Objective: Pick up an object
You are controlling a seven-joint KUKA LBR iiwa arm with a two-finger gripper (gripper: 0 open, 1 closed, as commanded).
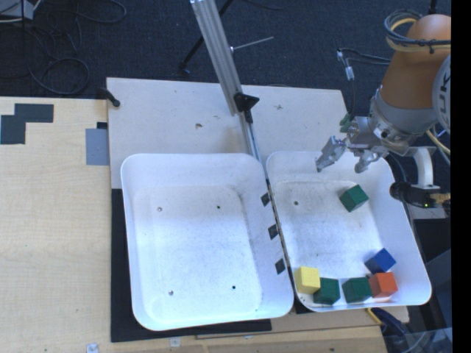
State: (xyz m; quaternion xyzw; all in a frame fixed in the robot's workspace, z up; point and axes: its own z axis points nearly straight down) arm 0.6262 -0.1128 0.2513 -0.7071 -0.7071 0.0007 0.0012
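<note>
My gripper (346, 159) hangs over the far end of the right bin (324, 197), its two grey fingers spread apart with nothing between them. A green cube (354, 197) lies in that bin just below and to the right of the fingers, apart from them. Along the bin's near edge sit a yellow cube (308, 278), a dark green cube (327, 290), another green cube (356, 289), an orange cube (383, 284) and a blue cube (380, 259).
The left bin (147, 190) stands beside the right one, with a divider and black clips (271, 230) between them. A slanted aluminium rail (221, 57) rises behind the bins. A light wooden board (51, 219) lies at the left.
</note>
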